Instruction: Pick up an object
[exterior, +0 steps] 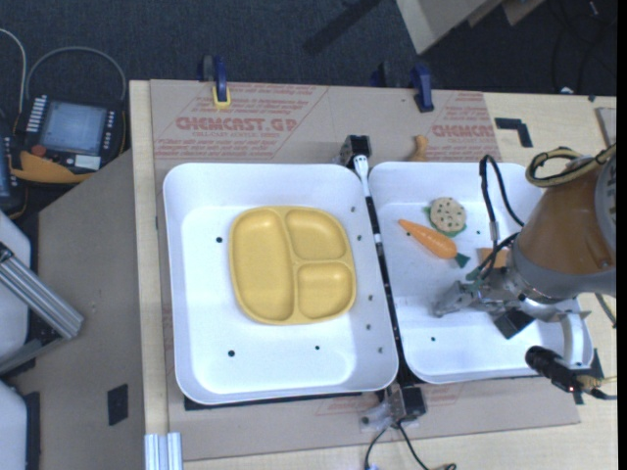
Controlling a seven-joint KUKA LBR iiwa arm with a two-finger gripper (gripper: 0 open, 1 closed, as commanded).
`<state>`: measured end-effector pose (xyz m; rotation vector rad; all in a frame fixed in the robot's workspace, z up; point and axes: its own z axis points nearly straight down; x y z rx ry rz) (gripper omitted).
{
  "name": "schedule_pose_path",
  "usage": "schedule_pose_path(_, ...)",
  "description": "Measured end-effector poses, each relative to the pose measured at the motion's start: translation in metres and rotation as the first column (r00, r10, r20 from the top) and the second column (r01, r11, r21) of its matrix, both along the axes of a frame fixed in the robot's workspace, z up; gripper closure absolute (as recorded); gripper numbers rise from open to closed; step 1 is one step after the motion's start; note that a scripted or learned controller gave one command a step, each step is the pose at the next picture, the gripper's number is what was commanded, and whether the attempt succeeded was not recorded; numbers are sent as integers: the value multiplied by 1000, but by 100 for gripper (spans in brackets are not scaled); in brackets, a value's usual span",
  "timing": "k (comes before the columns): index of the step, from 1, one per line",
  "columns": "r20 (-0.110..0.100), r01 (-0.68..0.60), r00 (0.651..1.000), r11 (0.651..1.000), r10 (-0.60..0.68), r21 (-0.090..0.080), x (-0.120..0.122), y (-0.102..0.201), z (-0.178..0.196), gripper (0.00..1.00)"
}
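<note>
In the right bin [460, 360] lie an orange carrot [428, 238] and a round tan disc with dark spots [447, 213], both in the far half. A small orange and teal piece [486, 258] sits just right of the carrot, partly hidden by the arm. My gripper [451, 303] is low over the bin floor, in front of the carrot and a little apart from it. I see nothing held in it.
The left bin [196, 360] holds a yellow divided plate [292, 262]. The grey arm with its orange band [568, 233] covers the right bin's right side. Black cables loop above it. Clamps sit on the bench's far edge.
</note>
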<state>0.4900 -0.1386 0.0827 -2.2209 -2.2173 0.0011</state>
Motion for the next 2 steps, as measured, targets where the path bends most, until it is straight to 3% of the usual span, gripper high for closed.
schedule_pose_path(1,4,0,1000,1000,0,-3,1,0,12,100)
schedule_pose_path(2,10,-3,1000,1000,3,-4,4,-2,76,100)
